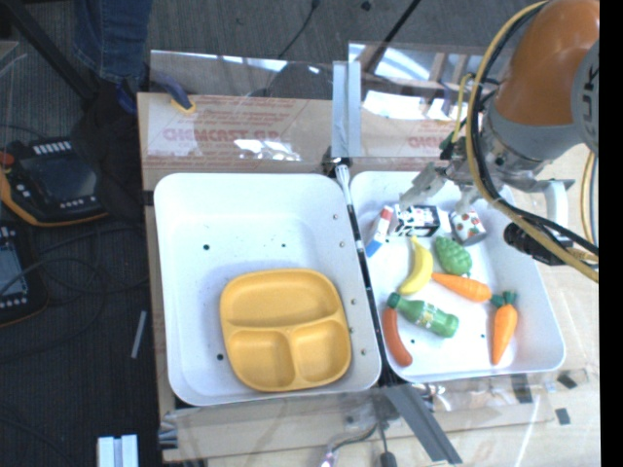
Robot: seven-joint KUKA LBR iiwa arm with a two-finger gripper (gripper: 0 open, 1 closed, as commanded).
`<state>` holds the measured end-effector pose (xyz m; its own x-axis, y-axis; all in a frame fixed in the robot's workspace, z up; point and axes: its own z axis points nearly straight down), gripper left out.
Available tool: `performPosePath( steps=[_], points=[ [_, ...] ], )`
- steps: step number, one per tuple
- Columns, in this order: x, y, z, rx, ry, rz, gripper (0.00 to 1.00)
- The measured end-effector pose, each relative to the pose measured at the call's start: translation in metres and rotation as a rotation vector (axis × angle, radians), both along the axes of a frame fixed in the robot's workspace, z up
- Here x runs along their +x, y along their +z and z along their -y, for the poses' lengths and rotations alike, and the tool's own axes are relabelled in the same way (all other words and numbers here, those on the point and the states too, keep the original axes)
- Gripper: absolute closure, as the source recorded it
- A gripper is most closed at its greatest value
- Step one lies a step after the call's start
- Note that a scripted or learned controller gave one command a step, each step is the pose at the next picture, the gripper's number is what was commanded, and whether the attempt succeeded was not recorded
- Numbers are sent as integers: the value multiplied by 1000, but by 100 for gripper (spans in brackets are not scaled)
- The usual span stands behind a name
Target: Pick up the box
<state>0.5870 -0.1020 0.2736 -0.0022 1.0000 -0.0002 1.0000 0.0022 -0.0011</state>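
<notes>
End effector hangs over the far end of the right bin, fingers spread, pinching nothing. The box, black-and-white patterned, lies just below it beside a banana.

Robot lab, bench bins, floor cables

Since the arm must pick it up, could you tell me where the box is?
The box lies at the right bin's far end, just above the banana, under the gripper.

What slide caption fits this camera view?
Claw open above the box in the right bin; yellow tray in the left bin.
</notes>
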Motion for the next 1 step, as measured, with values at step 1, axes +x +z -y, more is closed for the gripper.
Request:
performPosePath(
  steps=[1],
  points=[
    [-44,-165,29,1,-211,-3,0]
  ],
)
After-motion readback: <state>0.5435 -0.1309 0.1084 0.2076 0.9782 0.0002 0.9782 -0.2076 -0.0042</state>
